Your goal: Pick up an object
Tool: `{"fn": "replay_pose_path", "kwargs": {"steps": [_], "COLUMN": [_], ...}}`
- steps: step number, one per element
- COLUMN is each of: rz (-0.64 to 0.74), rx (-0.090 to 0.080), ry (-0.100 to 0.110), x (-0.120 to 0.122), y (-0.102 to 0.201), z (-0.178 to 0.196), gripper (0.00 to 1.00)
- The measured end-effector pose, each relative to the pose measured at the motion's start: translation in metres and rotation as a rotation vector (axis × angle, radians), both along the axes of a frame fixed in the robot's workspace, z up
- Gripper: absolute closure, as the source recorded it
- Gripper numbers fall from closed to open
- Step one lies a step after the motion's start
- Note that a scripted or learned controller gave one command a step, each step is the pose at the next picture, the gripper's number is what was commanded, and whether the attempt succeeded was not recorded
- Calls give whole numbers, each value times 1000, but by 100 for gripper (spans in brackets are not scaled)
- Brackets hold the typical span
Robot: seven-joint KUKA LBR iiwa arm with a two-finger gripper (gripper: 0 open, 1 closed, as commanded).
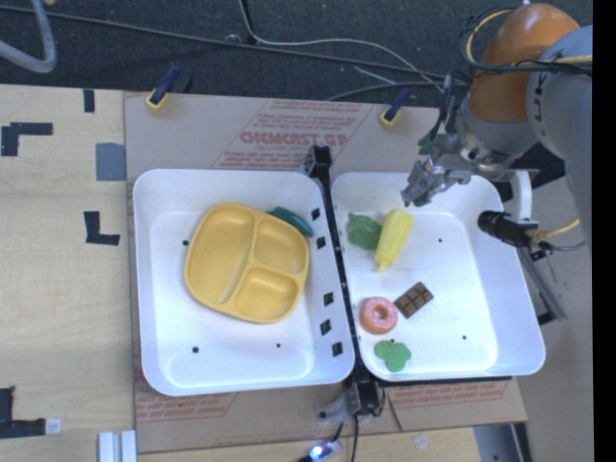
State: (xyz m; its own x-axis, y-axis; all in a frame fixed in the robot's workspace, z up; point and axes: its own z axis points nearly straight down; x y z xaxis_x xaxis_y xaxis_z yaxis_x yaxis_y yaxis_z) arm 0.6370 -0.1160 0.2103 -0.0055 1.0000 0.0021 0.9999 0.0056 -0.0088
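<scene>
Pincer [420, 192]: hangs over the right bin's [500, 349] far edge, arm bent in from the right; whether spread or pressed together cannot be told, nothing visibly between it. Yellow bottle [393, 238]: just below-left of the pincer, beside a green lump [363, 230]. Nearer: chocolate piece [414, 299], pink doughnut [378, 315], green broccoli [393, 355]. Left bin [159, 258]: yellow divided plate [247, 262].

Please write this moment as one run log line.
gripper: above right bin's far edge | holding: nothing seen | nearest: yellow bottle | pick: not done
</scene>
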Motion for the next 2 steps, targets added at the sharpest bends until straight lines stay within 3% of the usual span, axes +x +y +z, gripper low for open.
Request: {"fn": "replay_pose_path", "kwargs": {"steps": [2], "rz": [1], "rx": [-1], "ry": [1], "x": [-48], "y": [107], "z": [-2], "gripper": [100]}}
